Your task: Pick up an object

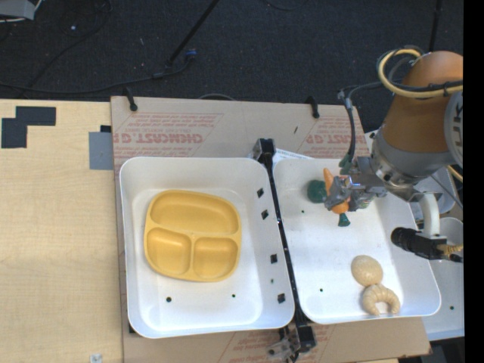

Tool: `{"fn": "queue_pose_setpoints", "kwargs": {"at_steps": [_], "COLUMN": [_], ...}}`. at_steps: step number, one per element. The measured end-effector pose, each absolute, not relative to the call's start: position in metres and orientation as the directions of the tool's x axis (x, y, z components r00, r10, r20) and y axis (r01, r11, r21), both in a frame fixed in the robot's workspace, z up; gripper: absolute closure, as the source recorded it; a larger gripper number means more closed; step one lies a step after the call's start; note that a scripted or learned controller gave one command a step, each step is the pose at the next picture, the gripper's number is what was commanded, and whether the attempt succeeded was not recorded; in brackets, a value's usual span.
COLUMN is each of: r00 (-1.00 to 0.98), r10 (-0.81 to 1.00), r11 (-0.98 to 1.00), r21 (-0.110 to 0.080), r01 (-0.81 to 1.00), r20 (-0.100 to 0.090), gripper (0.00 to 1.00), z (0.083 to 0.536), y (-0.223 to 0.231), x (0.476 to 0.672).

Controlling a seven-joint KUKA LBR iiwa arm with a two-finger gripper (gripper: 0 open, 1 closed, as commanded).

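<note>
Small orange-and-green toy (338, 200) lies in right bin (423, 297), partly hidden. Arm reaches from right, gripper (342, 195) low over toy; fingers' opening can't be told.

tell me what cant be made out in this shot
- Gripper, camera view: fingers too small and cluttered to read.
- Orange and green toy under it: partly covered by the gripper, contact unclear.
- Arm: cut off by the right edge.
</note>
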State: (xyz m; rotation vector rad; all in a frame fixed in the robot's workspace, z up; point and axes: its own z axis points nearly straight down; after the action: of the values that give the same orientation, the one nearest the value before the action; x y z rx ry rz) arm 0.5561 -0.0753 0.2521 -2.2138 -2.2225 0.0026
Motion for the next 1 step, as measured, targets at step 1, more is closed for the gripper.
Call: {"fn": "queue_pose_setpoints", "kwargs": {"at_steps": [1], "r00": [-0.005], "r10": [1.0], "r11": [0.005], "r21": [-0.005], "r01": [1.0], "r20": [0.002], "gripper": [1.0], "z": [0.2393], "y": [-0.0186], "x": [0.5574]}}
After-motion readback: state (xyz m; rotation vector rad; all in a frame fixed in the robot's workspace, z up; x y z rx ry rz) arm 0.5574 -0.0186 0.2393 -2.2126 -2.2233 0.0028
